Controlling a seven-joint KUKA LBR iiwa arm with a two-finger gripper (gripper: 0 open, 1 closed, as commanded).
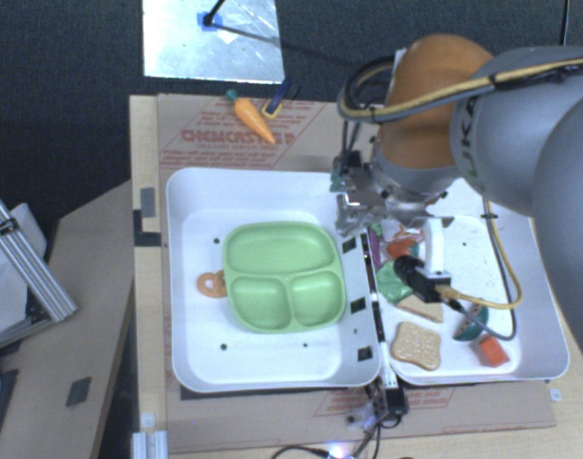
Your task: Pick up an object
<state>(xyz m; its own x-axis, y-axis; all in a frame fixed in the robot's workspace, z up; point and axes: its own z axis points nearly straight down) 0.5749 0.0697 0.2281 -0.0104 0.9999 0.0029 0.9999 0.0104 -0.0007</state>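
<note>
My gripper [355,220] hangs low over the divide between the two white bins, at the back edge of the right bin [545,347]. The wrist hides its tips, and nothing shows between them. Close by in the right bin lie a small red piece [399,249], a green piece [395,292], a tan slice of toast [416,345], a teal piece [469,331] and an orange-red block [492,352]. The left bin [191,256] holds a green divided plate [282,275] and a brown pretzel [211,284] to its left.
A toy carrot [252,119] and a small blue item [280,97] lie on the cardboard behind the bins. A foil sheet [213,27] lies farther back. The grey arm covers the back right of the right bin.
</note>
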